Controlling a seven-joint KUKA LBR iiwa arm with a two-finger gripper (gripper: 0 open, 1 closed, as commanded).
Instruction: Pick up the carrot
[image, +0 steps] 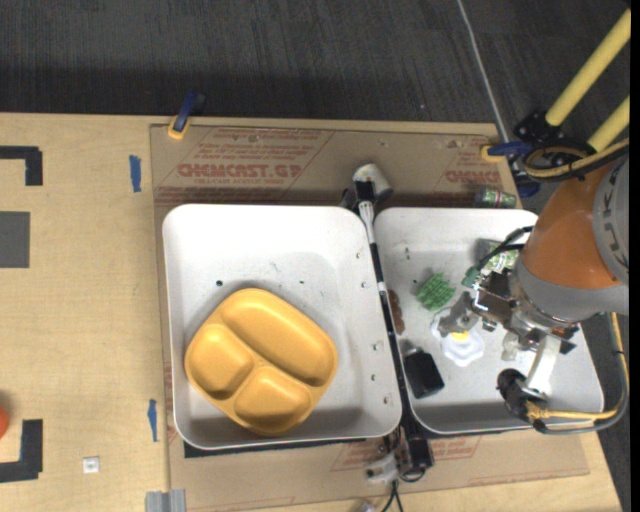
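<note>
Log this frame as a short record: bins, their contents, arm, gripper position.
left bin: holds a yellow divided tray
right bin: green item, black block, pale yellow-white item
arm: over the right bin's right half
gripper: low, above the pale item
carrot: cannot identify one

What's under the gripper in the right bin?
Under the gripper sits a small white-and-yellow item, beside a green piece and black block. The arm covers the bin's right side.
</note>
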